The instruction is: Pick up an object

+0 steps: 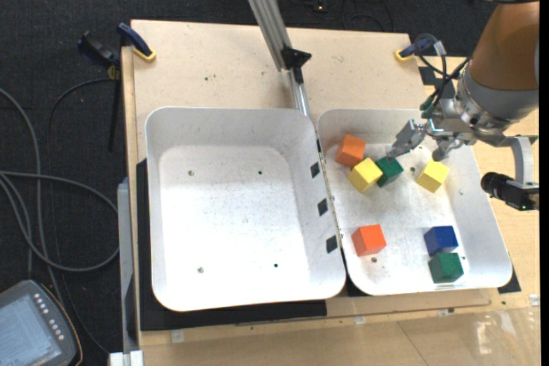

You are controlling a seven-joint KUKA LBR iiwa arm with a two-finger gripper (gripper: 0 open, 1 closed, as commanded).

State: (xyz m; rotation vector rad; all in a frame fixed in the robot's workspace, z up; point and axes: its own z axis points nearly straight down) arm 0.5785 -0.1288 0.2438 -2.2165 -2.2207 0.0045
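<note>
Unmarked green cube point(446, 267) lies beside blue cube point(441, 238); no writing legible.

7 blocks point(370, 239) in right bin point(480, 219)

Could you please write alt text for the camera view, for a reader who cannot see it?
The gripper hovers open over the right bin, between a yellow block and a dark green block. Orange, yellow, blue and green blocks lie around them.

A robotics lab: clamped plywood bench point(257, 64), loose cables point(34, 210) on dark carpet, teach pendant point(30, 326) on the floor
</note>
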